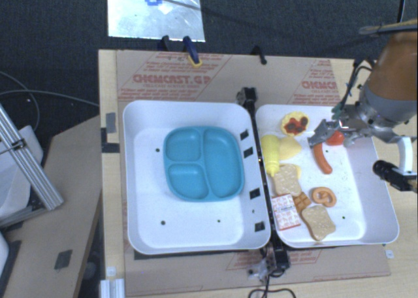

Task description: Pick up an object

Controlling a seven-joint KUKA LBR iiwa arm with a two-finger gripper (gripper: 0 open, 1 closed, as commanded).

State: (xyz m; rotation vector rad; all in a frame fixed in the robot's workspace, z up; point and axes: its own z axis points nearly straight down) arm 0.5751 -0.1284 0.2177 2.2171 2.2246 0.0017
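The right bin (375,215) holds several toy foods. Among them are a red sausage (322,159), a yellow piece (277,149), a small round tart with red topping (295,122), a cracker (285,178), a pretzel (322,195), a slice of toast (319,222) and a red-and-white packet (283,212). My gripper (330,132) hangs low over the upper middle of this bin, just above the sausage's top end. A small red object (336,138) sits right under it, partly hidden by the gripper.
The left bin (145,225) holds a blue divided plate (201,163). A black clip strip (251,153) runs between the two bins. The arm's grey body (392,87) covers the right bin's upper right corner. A metal sheet (155,2) lies beyond the bench.
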